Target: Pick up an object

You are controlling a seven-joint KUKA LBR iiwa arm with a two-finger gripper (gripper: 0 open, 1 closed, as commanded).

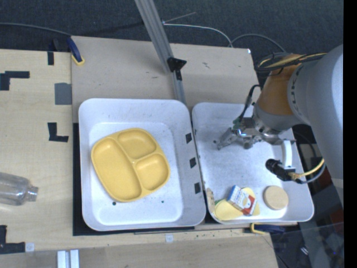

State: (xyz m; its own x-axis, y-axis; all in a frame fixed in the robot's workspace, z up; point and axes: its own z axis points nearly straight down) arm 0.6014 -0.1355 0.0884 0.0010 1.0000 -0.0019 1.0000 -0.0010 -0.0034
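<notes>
Right now the arm (pixel 304 94) leans in from the right over the right bin (pixel 223 166), its claw (pixel 226 140) low above the bare floor of that bin.

Biggest of all is the bench (pixel 33 149), pale wood with two white bins side by side on it. The left bin (pixel 95 205) holds a yellow plate (pixel 130 163) with three sections, lying flat near its middle. The grey arm with its orange band (pixel 276 94) ends in a claw whose fingers look spread apart, pointing left, with nothing between them. Things to pick sit well apart from it, along the near edge of the right bin: a round tan disc (pixel 275 197), just left of it a small red and white packet (pixel 242 200), and a yellow piece (pixel 226 210) tucked under the packet. A clear bottle (pixel 17 189) lies on the bench at the far left.
</notes>
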